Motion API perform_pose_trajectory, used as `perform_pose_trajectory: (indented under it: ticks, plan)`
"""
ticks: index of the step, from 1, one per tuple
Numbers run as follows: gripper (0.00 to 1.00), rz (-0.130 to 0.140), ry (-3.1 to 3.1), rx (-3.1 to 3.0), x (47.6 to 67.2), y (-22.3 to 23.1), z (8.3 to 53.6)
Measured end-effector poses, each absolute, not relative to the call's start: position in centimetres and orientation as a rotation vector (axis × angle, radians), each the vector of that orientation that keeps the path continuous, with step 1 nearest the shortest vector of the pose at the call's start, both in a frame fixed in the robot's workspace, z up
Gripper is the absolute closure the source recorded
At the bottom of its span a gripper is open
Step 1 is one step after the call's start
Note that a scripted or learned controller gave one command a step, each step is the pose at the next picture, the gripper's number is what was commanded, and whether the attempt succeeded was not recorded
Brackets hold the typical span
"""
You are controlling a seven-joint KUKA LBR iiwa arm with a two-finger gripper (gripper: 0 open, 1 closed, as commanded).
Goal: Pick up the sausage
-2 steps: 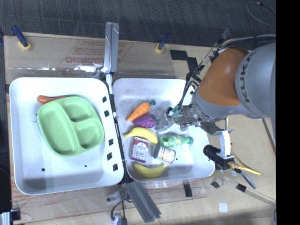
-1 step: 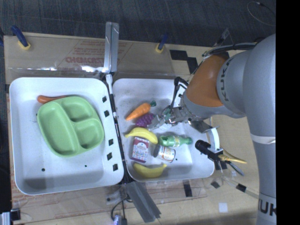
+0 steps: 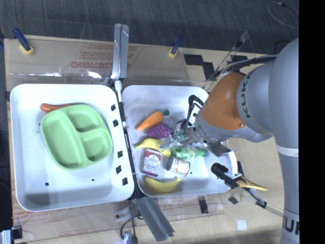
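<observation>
claw [image 3: 184, 134] low in the right bin [image 3: 213, 184] among carrot [image 3: 150, 120], grapes [image 3: 159, 131] and bananas; i cannot tell its state. sausage [image 3: 57, 107] lies in the left bin [image 3: 25, 151], touching the green tray [image 3: 76, 135]. risk as i judge it: grasping the wrong item, since the target sits well apart.

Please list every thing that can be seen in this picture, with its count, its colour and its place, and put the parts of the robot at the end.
bins: 2, white, side by side on the bench
plate: 1, green, three compartments, left bin
sausage: 1, orange-red, left bin, at the plate's far edge
carrot: 1, orange, right bin, far side
grapes: 1 bunch, purple, right bin, middle
bananas: 2, yellow, right bin, one near edge, one by the grapes
packet: 1, red, right bin
clamps: 2, blue, bench far edge
arm: 1, grey with orange band, over right bin
pincer: 1, dark, low in right bin among the items
</observation>
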State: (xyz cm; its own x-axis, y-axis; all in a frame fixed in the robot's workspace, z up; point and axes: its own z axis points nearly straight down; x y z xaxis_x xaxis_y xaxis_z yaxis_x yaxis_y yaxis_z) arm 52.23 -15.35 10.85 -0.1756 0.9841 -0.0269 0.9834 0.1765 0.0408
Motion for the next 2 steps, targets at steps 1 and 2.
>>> perform_pose_trajectory:
  ticks: [1,2]
  plan:
    - [0.0,0.0,2.396,2.036,47.7,-21.1,9.4]
    - [0.0,-0.001,2.15,2.293,54.4,-16.8,9.1]
